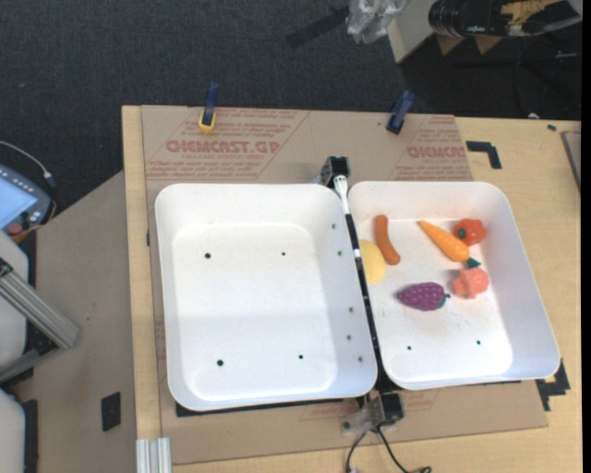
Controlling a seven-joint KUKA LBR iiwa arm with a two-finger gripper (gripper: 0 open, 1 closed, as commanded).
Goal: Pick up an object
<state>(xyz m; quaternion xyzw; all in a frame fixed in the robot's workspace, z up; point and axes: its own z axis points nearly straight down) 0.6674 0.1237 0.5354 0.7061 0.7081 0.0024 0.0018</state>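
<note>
The right bin holds several toy foods in its far half. An orange carrot lies next to a red tomato. A pink strawberry sits just nearer than the tomato, and purple grapes lie to its left. A red sausage and a yellow piece rest by the bin's left wall. My gripper hangs at the top edge of the camera view, well beyond the bins and above the dark floor, nowhere near the food. The arm's dark wrist with its orange band stretches off to its right.
The left bin sits beside the right one on a cardboard-covered bench. Two blue clamps grip the board's far edge. A black latch and a cable mark the seam between the bins.
</note>
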